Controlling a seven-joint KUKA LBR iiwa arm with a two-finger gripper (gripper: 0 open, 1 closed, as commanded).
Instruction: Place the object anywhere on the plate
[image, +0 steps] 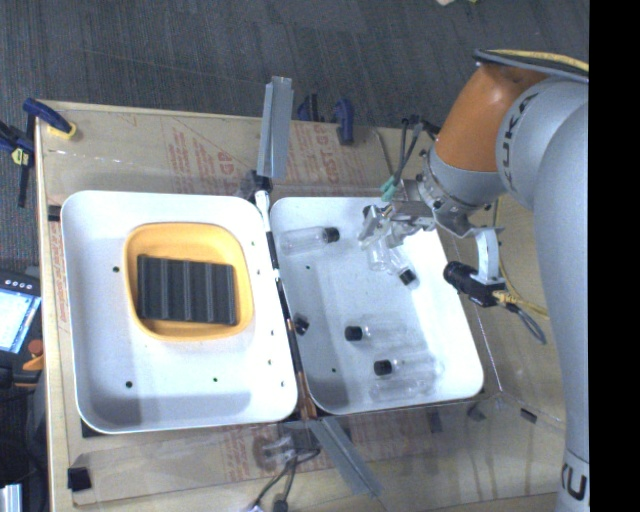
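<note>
Pincer (383, 232) blurred over right bin (455, 330); clear vials (400, 365) faint.

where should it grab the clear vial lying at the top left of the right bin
Probably across the clear body of the vial, coming straight down from above. It lies on its side, roughly along the bin's back wall, black cap pointing right, so the fingers would best close across its width, front to back. The bin floor around it looks open. The end effector is off to its right.

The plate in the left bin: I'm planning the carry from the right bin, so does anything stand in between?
Only the two bins' adjoining walls lie between. The plate carries a dark ribbed insert on its middle; its yellow rim is bare.
</note>
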